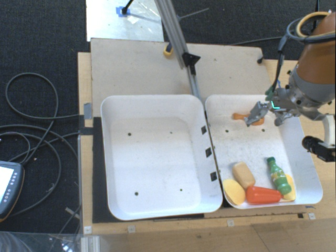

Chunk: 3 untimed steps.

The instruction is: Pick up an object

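Presently, a small orange object is seen lying on the floor of the right bin, in its far part, toward the middle of that end. The gripper is positioned just to the right of it, low over the bin, with one grey finger overlapping the right end of the orange object; whether the object sits between the fingers cannot be told. The second finger is seen well to the right of the first, so the claw is recorded as spread apart. The arm, with its orange band, is seen entering from the right above the gripper. At the near end of the same bin, four further items are grouped: a tan block, a yellow rounded piece just in front of it and to its left, a red piece lying along the near wall, and a green bottle to the right, lying tilted on a yellow item. The left bin is set beside the right bin, their adjoining walls touching. A slanted metal pole is noted crossing the far part of the bench. Black cables are noted on the dark floor at left.
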### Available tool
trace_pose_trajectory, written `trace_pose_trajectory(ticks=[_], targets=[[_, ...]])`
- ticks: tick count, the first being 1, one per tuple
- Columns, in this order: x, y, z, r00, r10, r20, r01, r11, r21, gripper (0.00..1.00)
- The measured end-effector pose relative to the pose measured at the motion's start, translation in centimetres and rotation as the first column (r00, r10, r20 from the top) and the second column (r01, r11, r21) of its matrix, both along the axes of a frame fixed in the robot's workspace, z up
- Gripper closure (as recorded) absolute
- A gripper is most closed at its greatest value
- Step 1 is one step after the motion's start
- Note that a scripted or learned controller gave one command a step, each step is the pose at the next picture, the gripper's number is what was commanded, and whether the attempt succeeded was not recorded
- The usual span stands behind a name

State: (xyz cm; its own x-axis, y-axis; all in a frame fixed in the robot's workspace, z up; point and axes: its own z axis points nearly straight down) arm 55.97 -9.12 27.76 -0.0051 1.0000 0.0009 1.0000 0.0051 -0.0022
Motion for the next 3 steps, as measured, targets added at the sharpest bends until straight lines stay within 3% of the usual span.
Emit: trace_pose_trajectory(ticks=[1, 3], targets=[[0.1, 0.0, 0.2, 1.000, -0.002, 0.004, 0.002, 1.000, -0.001, 0.00], [-1.1, 0.9, -11.8, 1.000, -0.005, -0.004, 0.005, 1.000, 0.000, 0.00]])
